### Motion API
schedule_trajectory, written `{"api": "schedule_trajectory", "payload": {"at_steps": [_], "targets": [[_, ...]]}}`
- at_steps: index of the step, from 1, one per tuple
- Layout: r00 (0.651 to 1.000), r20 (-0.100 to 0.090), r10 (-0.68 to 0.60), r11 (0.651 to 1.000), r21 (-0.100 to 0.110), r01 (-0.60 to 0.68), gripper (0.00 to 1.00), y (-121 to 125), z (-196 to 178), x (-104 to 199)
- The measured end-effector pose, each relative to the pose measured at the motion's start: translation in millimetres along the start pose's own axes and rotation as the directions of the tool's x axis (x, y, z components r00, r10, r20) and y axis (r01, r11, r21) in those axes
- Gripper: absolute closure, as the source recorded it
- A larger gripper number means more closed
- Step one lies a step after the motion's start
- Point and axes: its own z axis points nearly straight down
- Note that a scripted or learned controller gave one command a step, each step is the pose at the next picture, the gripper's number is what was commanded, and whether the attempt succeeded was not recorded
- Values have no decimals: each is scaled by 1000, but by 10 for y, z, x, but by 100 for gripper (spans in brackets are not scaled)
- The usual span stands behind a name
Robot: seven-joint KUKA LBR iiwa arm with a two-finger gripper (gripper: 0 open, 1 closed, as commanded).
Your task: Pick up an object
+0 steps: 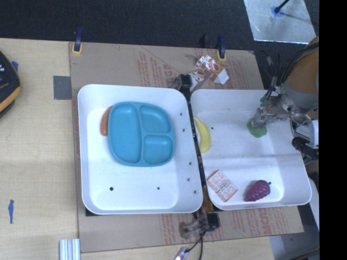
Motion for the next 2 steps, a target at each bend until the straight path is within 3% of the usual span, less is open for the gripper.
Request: {"api": "schedule_trajectory", "payload": {"at_steps": [2], "targets": [[1000, 2, -4, 1000, 0, 4, 100, 5, -214, -14]]}}
